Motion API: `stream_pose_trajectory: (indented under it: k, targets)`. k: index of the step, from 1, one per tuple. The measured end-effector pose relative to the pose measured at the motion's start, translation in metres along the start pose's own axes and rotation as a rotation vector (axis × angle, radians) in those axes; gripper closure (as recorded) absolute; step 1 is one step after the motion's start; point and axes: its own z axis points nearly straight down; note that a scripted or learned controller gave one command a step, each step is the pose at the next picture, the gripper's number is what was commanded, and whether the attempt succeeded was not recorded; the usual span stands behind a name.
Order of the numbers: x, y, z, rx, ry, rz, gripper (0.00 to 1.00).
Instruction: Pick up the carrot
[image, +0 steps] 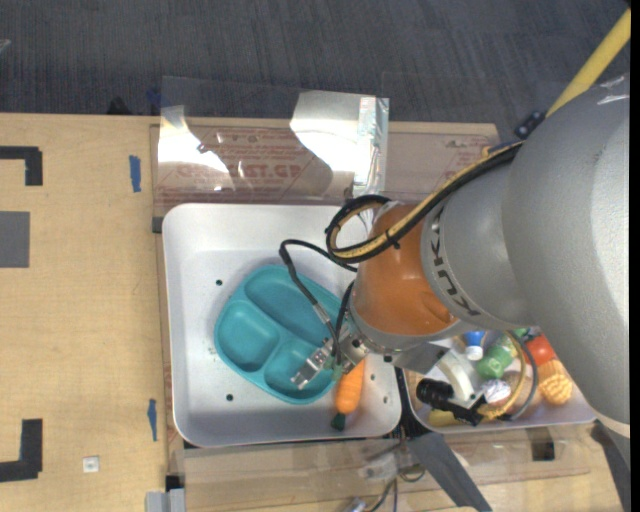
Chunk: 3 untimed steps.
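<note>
Here the orange carrot with a green tip (347, 393) lies in the left white bin (190, 300), just beside the teal divided plastic tray (262, 325); the metal two-finger gripper (318, 363) hangs over the tray's edge, its state impossible to tell

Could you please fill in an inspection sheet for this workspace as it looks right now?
Surface: left white bin beside right white bin on the bench.
Job's things: carrot lies in the left bin, by the teal tray's lower right edge.
Clutter: mixed small items in the right bin.
Grippers: end effector sits low over the tray, beside the carrot.
Cables: black cable loops at the wrist.
Surroundings: clear plastic sheet behind the bins.
</note>
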Motion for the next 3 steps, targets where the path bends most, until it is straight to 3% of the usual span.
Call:
stream_pose_trajectory:
  k: [1,2,3]
  targets:
    - [-0.003,0.003,-0.014,-0.008,-0.007,0.001,1.00]
    - [0.017,0.020,-0.094,0.036,0.015,-0.279,1.00]
    - [0.001,-0.011,-0.052,0.042,0.018,-0.265,1.00]
